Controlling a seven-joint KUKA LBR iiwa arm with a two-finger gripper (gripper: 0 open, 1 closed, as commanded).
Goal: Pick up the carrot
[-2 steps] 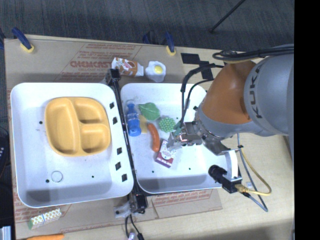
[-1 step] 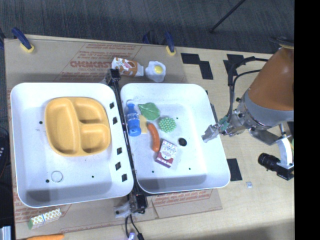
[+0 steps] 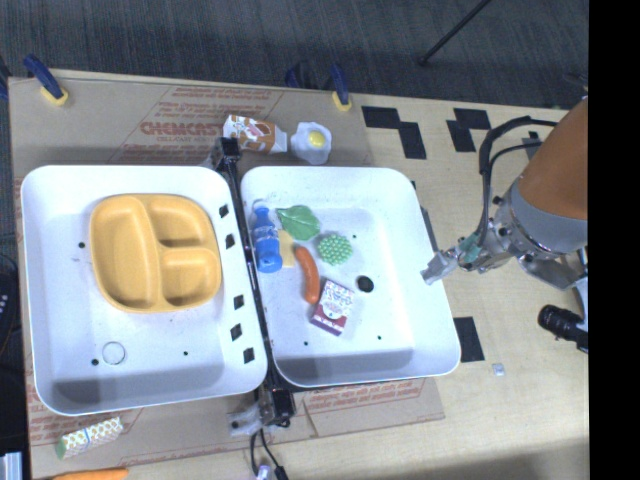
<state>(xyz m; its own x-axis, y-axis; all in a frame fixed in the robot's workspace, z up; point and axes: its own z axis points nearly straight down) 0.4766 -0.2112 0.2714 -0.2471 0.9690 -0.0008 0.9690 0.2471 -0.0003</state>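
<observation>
Your target, the small orange plastic carrot, lies flat on the floor of the right-hand shallow white bin, long axis running near to far, so a top-down pinch across its narrow width looks the natural approach.

Neighbours crowd it. The blue plastic bottle lies just to its left, the green leaf-shaped toy sits just beyond its far end, the green bumpy ball is just beside its upper right, and the small red-and-white printed packet nearly touches its near end. Open room is slim on both long sides; expect contact with ball or bottle on descent.

The gripper hangs outside the bin, just beyond its right wall, over the worktop. Whether it is clenched or released you cannot tell. It carries nothing visible.

The left bin holds a yellow compartment tray, well apart from the work.
</observation>
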